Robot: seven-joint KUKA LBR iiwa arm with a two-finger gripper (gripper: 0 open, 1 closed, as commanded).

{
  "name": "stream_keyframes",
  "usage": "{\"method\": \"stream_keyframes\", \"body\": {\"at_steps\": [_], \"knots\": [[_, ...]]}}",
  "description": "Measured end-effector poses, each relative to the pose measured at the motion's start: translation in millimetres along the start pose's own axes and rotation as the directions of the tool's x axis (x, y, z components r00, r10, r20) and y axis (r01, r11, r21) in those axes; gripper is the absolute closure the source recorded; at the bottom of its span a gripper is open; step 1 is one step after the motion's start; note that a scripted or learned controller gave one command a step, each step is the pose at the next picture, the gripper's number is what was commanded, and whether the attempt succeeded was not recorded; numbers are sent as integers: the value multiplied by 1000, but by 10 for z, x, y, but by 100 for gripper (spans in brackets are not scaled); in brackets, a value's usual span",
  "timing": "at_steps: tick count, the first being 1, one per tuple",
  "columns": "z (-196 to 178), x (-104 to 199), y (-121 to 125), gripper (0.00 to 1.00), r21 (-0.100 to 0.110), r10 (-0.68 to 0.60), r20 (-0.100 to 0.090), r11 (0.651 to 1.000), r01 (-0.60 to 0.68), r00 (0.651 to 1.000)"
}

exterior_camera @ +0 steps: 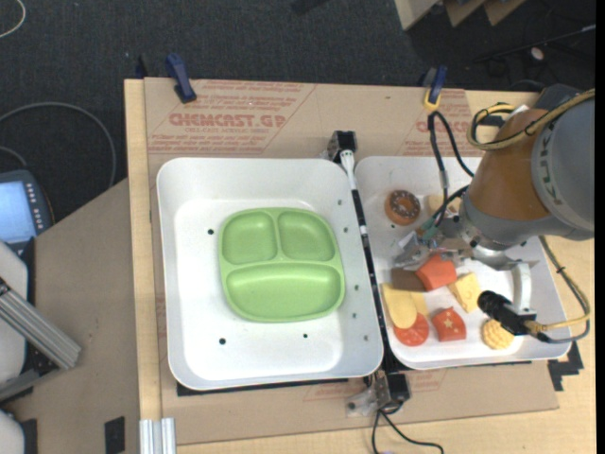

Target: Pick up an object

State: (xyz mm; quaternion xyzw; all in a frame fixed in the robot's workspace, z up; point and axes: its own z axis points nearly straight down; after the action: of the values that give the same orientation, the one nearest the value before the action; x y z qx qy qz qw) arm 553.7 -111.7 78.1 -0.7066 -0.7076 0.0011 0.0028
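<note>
From my console: the left white bin [180, 282] holds one green three-compartment plastic tray [281, 264]; the right white bin [378, 173] holds about seven toy foods, among them one chocolate doughnut [403, 206], one red block [437, 274] and one round cracker [497, 336]. The grey arm [529, 178] bends low over them. I cannot tell the gripper's state. Room remains around the tray.

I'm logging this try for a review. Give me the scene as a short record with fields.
left bin: holds a green divided plate
right bin: toy food, including a donut, an orange-red block and a red strawberry-like piece
arm: over the right bin
gripper: low among the food; grasp not clear
</note>
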Motion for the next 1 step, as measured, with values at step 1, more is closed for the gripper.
{"method": "stream_keyframes", "body": {"at_steps": [1], "knots": [[-61,192,-394,0,-1,3,0,1000,-3,1000]]}}
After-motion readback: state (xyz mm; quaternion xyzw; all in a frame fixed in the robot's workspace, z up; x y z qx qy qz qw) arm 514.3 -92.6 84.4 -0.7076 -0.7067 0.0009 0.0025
